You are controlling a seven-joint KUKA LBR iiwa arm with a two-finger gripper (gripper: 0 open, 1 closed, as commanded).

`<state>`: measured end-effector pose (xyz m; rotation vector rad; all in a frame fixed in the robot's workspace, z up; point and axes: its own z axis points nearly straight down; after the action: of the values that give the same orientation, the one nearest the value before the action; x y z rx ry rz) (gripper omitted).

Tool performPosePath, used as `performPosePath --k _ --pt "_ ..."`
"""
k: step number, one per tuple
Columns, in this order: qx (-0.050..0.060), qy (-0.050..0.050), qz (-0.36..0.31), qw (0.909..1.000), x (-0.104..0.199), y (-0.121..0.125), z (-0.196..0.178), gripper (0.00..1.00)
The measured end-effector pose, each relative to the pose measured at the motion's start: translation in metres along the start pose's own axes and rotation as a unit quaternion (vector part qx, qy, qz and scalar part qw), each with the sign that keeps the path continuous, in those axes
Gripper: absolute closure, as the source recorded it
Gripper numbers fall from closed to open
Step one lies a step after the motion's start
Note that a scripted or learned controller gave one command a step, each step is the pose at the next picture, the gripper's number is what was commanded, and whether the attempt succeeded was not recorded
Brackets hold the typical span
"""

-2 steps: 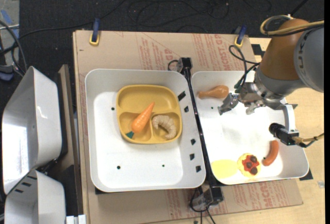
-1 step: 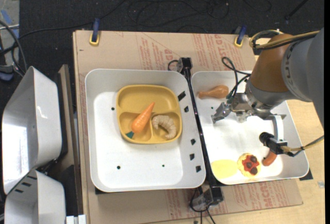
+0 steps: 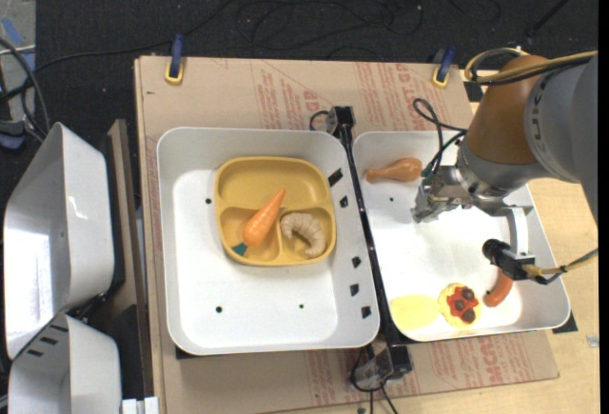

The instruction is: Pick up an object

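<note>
The right bin (image 3: pixel 547 241) holds several toy foods: a tan drumstick (image 3: pixel 395 171) lies near its far wall, just left of the arm's wrist; a red-orange sausage (image 3: pixel 497 290) rests by the near right corner; a small round piece with a red and dark top (image 3: pixel 461 302) sits just left of the sausage; and a flat pale yellow piece (image 3: pixel 413 311) lies against the near wall. The gripper (image 3: pixel 428 204) hangs over the far middle of this bin, close to the drumstick but apart from it, with nothing seen between its fingers; whether they stand wide or narrow I cannot tell from this slant. The middle of the right bin's floor is bare white, giving open room between the drumstick and the near-wall pieces. In the left bin (image 3: pixel 190 307) sits a yellow divided plate (image 3: pixel 238 179) carrying an orange carrot (image 3: pixel 264 217) laid slantwise across the divider and a pale curled shrimp (image 3: pixel 304 231) in its right compartment. Wide white floor lies around the plate, most on the near side. Both bins rest on a brown board on the table (image 3: pixel 285 84), their inner walls touching along a dark seam.
</note>
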<state>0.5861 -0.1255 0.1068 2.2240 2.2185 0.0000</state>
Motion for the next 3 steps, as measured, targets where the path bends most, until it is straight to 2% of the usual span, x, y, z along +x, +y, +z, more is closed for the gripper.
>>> performPosePath --k 2,3 --pt "-0.003 -0.001 -0.003 1.0 0.003 0.003 -0.096 1.0" --pt "0.0 0.001 -0.005 1.0 0.051 0.007 -0.095 1.0"
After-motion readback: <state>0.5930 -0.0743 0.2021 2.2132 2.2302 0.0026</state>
